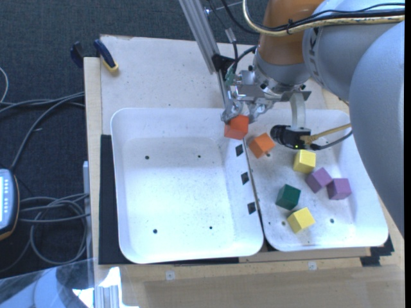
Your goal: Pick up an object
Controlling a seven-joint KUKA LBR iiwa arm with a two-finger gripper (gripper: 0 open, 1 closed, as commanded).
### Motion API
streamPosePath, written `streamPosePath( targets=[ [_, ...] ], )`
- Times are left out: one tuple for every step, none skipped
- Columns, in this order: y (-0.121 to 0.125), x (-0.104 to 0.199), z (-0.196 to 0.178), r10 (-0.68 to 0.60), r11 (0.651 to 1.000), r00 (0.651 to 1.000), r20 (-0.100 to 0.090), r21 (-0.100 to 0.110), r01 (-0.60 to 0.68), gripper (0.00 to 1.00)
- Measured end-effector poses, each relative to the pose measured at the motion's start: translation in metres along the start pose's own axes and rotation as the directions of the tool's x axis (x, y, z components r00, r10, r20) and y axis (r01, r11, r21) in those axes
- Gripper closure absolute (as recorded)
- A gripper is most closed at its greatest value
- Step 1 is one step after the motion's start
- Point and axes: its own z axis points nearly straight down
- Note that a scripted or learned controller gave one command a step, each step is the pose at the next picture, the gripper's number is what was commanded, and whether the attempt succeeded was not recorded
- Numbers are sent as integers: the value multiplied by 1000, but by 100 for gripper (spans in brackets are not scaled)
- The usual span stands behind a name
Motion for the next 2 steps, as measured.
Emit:
streamPosePath(
  targets=[
    [26,40,-9,0,1000,1000,0,-2,0,100],
    [25,38,-9,4,1000,1000,2,1,-4,0]
  ],
)
